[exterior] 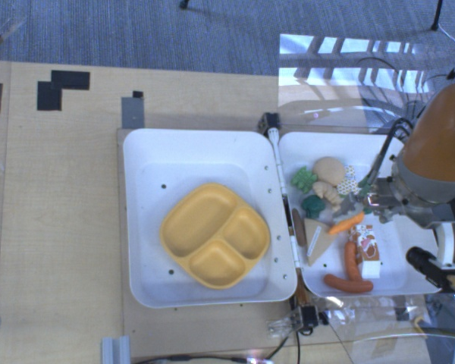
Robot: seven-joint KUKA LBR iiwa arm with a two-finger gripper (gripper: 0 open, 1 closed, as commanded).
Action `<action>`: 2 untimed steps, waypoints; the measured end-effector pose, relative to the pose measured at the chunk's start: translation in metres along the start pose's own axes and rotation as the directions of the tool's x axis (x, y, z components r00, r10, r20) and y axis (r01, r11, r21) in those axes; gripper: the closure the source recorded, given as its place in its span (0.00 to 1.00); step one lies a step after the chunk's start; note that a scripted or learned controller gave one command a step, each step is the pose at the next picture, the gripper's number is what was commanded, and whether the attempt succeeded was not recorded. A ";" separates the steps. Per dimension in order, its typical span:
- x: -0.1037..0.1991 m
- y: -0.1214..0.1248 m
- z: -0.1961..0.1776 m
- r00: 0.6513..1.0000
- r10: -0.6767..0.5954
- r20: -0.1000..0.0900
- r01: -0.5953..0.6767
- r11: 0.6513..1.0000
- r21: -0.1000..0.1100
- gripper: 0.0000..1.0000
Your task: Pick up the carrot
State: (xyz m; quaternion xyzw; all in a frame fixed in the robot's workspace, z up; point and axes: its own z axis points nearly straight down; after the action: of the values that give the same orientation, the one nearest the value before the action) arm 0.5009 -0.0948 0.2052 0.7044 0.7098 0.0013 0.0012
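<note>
One fixed camera hangs above the worktop (61,241) and looks down at a slant, tilted toward 12 o'clock, where a strip of blue-grey floor (136,21) shows past the worktop's far edge. It stands far enough back to take in both bins whole: the left bin (144,279) sits near the middle, the right bin (409,279) toward 3 o'clock. The arm (440,142) enters from 3 o'clock and is cut by that edge, its orange band looming large because it rises nearer the lens. The worktop runs out of view at 9 and 6 o'clock.
</note>
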 end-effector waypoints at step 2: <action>-0.053 0.028 0.116 0.998 0.057 0.002 -0.057 0.998 -0.011 0.00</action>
State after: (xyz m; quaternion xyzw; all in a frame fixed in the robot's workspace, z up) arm 0.5300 -0.1471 0.0889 0.7243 0.6894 0.0044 0.0058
